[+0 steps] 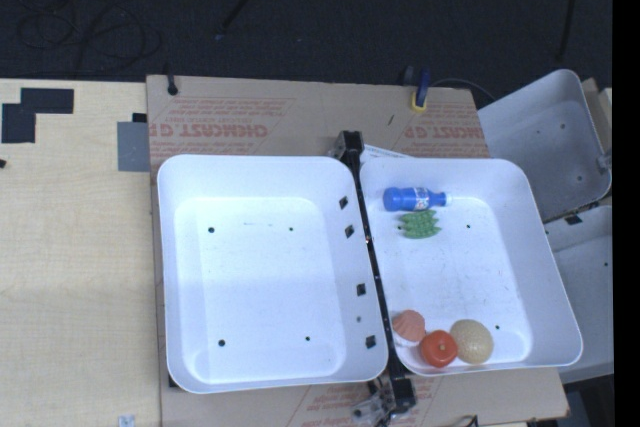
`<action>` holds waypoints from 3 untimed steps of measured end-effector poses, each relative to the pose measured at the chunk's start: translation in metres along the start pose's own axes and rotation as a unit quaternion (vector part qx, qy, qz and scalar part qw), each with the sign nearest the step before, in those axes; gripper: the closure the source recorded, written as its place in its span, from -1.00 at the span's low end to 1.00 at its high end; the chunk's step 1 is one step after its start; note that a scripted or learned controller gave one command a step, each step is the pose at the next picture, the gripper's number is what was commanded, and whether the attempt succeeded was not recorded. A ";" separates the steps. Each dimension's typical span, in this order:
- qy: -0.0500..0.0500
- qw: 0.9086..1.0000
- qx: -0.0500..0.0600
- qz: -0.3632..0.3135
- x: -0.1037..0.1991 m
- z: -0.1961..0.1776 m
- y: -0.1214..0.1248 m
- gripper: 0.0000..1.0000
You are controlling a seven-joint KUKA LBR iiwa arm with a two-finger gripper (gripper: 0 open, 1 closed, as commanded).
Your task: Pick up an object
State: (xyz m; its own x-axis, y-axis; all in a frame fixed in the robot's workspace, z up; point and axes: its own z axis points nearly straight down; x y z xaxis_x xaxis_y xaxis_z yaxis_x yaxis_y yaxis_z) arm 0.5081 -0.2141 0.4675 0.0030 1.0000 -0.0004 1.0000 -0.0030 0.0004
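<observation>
Blurred green object (420,225), perhaps leafy, lies beside blue bottle (414,199).

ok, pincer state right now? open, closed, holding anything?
Pincer: cannot be told.
The blue bottle, green toy and red ball lie loose in the right bin.

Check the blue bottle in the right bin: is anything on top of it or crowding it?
Nothing lies on the bottle. A green toy sits close beside its near side; whether they touch is unclear. The other sides are bare bin floor.
</observation>
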 end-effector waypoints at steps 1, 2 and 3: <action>0.000 1.000 0.000 0.000 0.000 -0.020 -0.033 -1.00; 0.000 1.000 0.001 -0.001 0.000 -0.028 -0.032 1.00; 0.000 1.000 0.001 -0.001 0.000 -0.025 -0.032 1.00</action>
State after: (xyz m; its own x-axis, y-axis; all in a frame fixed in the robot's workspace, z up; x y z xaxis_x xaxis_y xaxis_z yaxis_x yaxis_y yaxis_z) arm 0.4759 -0.2137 0.4930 0.0009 1.0000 0.0000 1.0000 -0.0009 -0.0023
